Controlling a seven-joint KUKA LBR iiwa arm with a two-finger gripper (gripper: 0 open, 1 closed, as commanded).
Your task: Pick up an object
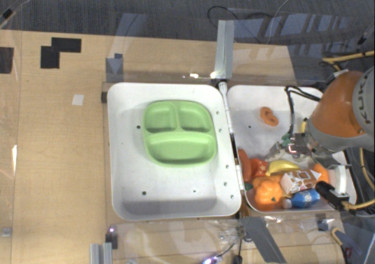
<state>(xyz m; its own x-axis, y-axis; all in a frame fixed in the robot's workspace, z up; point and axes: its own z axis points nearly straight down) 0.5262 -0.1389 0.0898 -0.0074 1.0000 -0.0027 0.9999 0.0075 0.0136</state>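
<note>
Your gripper (291, 147) sits low over the right bin (252, 110), at the near-right part of it, just above the heap of toy food; the wrist hardware there is small and cluttered with cables, so you cannot tell from this camera view whether it has closed on anything. Above it you see the arm's orange band (337, 108) and grey body coming in from the right edge, with a black cable (289, 105) looping up along the wrist. Directly below the gripper lies a yellow banana (282, 167), and it looks very near or touching the tool, though you cannot tell which. Around the banana you have a red piece (249, 166) against the bin's left wall, an orange pumpkin-like fruit (266, 194) at the near edge, a white printed packet (297, 181), a blue item (304, 199) just beside it, and a small orange piece (321, 172) to the right. Well apart from the heap, a lone orange ring-shaped object (269, 116) lies on the bare floor toward the far side of that bin. Your left bin (126, 192) holds a green divided plate (179, 132), lying flat near its middle, with two small compartments on the far side and one long one nearer.
</note>
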